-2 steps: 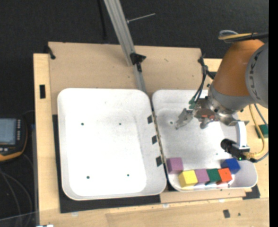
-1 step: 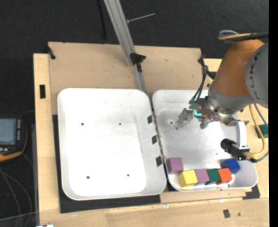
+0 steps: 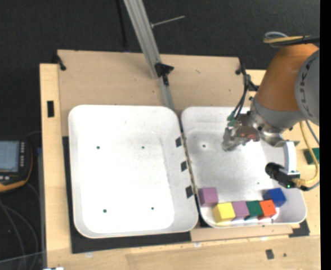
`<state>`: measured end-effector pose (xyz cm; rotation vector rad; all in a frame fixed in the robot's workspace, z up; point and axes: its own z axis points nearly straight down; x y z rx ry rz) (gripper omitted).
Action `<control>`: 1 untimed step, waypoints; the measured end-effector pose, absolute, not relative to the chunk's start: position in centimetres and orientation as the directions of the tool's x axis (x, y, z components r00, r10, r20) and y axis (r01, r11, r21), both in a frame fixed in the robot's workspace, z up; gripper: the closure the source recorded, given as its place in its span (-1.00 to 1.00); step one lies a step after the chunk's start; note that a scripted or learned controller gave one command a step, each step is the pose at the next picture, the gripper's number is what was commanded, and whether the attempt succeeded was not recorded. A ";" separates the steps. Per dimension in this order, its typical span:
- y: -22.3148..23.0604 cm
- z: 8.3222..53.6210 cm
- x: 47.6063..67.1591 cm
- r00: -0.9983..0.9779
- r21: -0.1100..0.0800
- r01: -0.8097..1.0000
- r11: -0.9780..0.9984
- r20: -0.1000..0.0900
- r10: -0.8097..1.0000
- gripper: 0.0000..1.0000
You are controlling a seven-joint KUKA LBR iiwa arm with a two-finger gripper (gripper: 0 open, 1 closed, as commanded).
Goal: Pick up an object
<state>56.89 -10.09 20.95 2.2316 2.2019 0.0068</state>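
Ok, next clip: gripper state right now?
Gripper: cannot be told; it hangs over the right bin, apart from the blocks, nothing visibly held.

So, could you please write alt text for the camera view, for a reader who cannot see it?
A grey and orange robot arm holds its claw over the right white bin, above a cluster of small coloured blocks along the bin's near edge. The left white bin sits beside it on a wooden bench.

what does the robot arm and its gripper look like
The arm is a thick rounded grey body with a broad orange band above the wrist. Thin dark cables run down beside it to the small metallic grey gripper. A black cylindrical part with a white bracket sits at its side.
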 end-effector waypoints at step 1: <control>-7.0 34.5 55.5 -0.005 0.011 1.000 0.005 -0.001 1.000 1.00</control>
